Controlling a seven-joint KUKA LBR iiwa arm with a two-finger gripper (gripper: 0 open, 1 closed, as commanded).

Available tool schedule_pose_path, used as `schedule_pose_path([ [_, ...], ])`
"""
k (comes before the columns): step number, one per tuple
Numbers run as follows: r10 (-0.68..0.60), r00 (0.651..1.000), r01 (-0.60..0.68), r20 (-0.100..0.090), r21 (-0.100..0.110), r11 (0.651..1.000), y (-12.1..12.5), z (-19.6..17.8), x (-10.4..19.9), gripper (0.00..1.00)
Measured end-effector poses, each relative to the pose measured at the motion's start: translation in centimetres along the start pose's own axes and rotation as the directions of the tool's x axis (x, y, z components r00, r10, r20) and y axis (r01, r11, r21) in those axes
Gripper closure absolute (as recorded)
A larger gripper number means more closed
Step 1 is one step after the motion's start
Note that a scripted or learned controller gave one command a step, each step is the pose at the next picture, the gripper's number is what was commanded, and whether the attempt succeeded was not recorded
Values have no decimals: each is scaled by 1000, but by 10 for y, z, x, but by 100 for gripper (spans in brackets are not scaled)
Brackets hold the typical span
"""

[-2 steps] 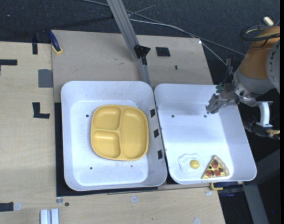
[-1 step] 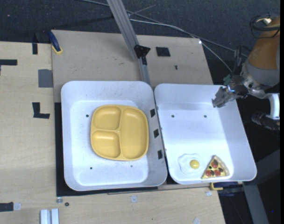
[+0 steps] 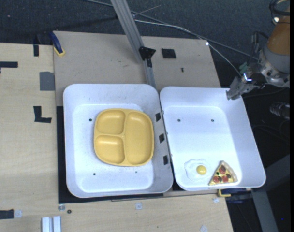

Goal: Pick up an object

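Currently, fried egg toy (image 3: 197,169) and pizza slice toy (image 3: 223,174) lie side by side in the lower-right corner of the right bin (image 3: 205,129); yellow divided plate (image 3: 124,137) sits mid-frame in the left bin (image 3: 79,129). Gripper (image 3: 235,91) hangs at the right bin's upper-right rim — jaw state cannot be told.

arm (image 3: 281,42) cut off by right edge; hand (image 3: 235,90) finger spacing too small to tell.
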State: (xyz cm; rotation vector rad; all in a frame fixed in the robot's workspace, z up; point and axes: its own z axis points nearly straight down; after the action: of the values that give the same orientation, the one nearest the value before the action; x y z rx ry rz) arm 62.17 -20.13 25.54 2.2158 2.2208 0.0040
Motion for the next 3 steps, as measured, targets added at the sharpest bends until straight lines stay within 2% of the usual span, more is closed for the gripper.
schedule_pose_path([
  [1, -3, 1000, 3, -2, 5, 1000, 1, 0, 45, 100],
  [3, -3, 1000, 3, -2, 9, 1000, -14, 25, 143, 100],
])
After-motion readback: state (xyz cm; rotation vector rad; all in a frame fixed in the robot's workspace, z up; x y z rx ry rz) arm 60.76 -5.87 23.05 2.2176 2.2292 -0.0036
